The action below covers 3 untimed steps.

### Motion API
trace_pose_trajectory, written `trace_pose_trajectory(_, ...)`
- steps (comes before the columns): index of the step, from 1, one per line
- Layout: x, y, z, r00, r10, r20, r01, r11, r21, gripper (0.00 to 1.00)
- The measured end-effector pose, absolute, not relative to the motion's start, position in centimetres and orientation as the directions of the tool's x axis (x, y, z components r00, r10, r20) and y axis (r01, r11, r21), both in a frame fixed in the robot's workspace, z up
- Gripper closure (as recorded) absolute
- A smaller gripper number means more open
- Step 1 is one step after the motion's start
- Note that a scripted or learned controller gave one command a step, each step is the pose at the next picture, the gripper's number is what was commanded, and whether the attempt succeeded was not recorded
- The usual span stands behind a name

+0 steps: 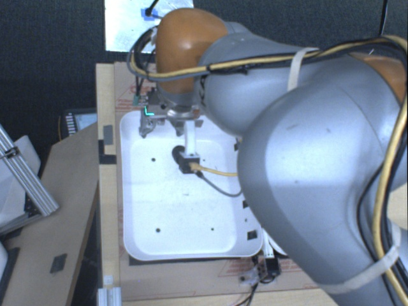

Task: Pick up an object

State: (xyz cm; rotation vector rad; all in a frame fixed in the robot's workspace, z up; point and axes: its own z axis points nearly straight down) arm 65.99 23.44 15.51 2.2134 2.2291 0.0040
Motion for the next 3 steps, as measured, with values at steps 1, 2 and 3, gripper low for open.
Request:
trace_pose_trajectory(1, 66.0, 23.4, 15.5, -0.007, 1.0, 0.002, 1.0, 0.007, 0.002, 0.0)
trace_pose_trajectory(2, 66.8, 23.4, 27.7, -0.007, 1.0, 0.004, 1.0, 0.007, 0.013, 0.0)
trace_pose_trajectory(3, 66.7, 23.5, 28.0, -0.011, 1.0, 0.002, 1.0, 0.011, 0.005, 1.0)
